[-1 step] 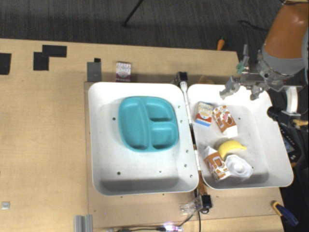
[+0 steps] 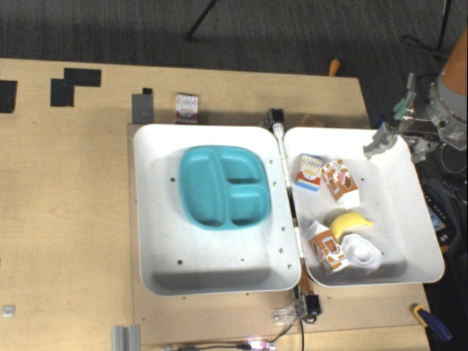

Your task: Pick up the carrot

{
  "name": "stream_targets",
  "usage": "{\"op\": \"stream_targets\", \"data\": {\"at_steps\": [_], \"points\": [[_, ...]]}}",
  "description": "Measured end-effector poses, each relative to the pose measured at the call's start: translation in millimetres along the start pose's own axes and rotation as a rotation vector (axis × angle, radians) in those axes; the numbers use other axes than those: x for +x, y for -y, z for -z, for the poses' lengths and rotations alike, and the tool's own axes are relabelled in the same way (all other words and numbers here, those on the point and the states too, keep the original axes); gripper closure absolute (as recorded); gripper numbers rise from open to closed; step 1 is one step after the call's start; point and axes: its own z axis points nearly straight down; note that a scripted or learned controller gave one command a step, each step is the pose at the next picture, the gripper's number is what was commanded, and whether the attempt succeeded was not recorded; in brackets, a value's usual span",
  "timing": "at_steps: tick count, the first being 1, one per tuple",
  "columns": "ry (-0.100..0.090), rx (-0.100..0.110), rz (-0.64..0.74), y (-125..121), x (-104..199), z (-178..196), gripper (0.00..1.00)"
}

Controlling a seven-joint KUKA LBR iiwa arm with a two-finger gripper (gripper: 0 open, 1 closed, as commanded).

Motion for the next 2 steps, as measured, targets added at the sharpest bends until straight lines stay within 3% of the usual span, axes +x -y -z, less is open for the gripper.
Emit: {"op": "stream_targets", "data": {"at_steps": [1,2], "points": [[-0.003,0.008,-0.216,38.2,-8.6,-41.4,0.00],[-0.004,0.001,-0.298,74.4,11.1,-221.9,0.00]]}}
